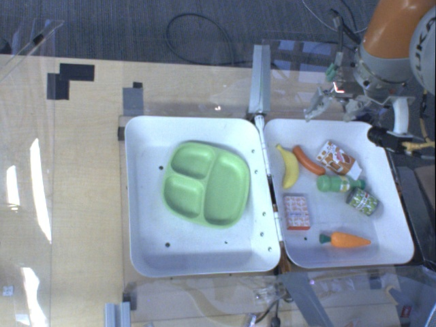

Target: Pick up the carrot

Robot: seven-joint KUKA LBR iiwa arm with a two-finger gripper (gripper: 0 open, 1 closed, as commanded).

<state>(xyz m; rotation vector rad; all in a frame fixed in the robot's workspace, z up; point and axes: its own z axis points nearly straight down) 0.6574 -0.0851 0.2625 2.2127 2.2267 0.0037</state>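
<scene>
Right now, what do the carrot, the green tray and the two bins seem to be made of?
The carrot looks like moulded plastic, a toy: even orange, smooth, with a green stub end. The green tray seems matte plastic, one even colour with soft, rounded compartments. The bins look like thin, hard white plastic, slightly glossy, with rounded corners. None of this is certain from sight alone.

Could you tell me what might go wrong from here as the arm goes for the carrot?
1. The carrot lies close to the near wall of the right bin, so a finger might strike the wall on the way down.
2. The gripper sits above the bin's far edge, so its path to the carrot crosses the green bottle and the small can, which a low sweep might knock.
3. The carrot is rounded and tapered, so it may slip out.
</scene>
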